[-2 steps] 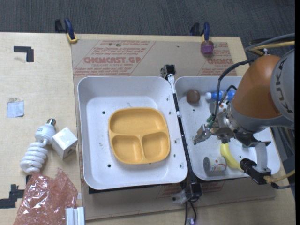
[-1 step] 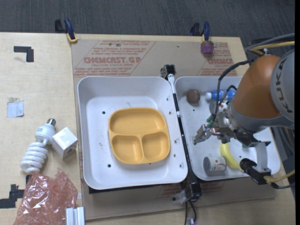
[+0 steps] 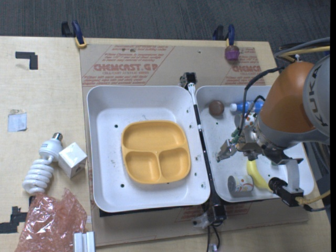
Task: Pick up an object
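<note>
Arm's orange wrist hangs over right bin [image 3: 220, 193], gripper [image 3: 227, 150] near its middle w/ nothing visibly held, finger state unclear; banana [image 3: 255, 175] & cup [image 3: 239, 186] unpicked, so pick not done.

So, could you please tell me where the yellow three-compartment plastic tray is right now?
The yellow three-compartment plastic tray lies in the middle of the left white bin, across the divider from the arm's tool.
</note>
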